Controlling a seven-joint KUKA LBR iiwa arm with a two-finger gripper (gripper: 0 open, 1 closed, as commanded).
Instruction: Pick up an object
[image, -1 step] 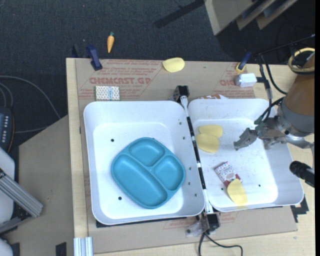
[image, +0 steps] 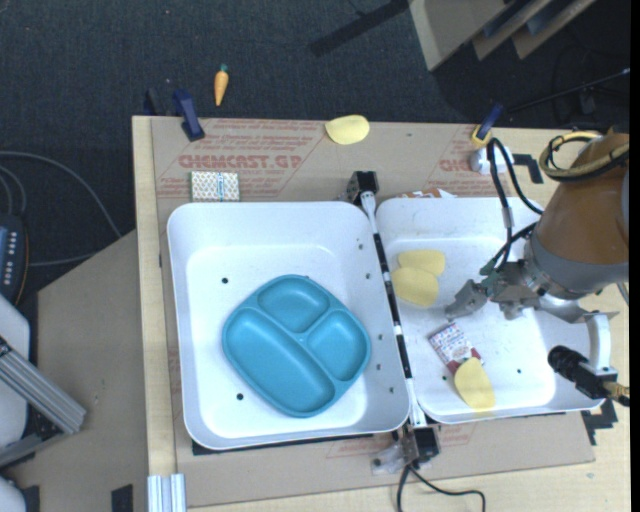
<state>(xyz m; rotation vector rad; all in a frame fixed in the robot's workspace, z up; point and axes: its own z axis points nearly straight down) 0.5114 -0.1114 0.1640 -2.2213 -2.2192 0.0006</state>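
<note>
The two-finger gripper hangs over the shallow white right bin; whether it is clenched cannot be told. Just left of it lie two pale yellow lumps; below it, a small red-and-white packet.

The right bin holds the loose pieces on offer. Two pale yellow, rounded lumps lie together near its left wall, one overlapping the other — the upper one flatter, the lower one plumper. Towards the front lies a small packet (white with red print, tilted), flat on the floor of the bin. Just beside it, nearer the front rim, rests another yellow piece — longer, wedge-like, lying on its side. The left bin carries a blue divided plate with three compartments, set flat and turned at a slant.
</note>
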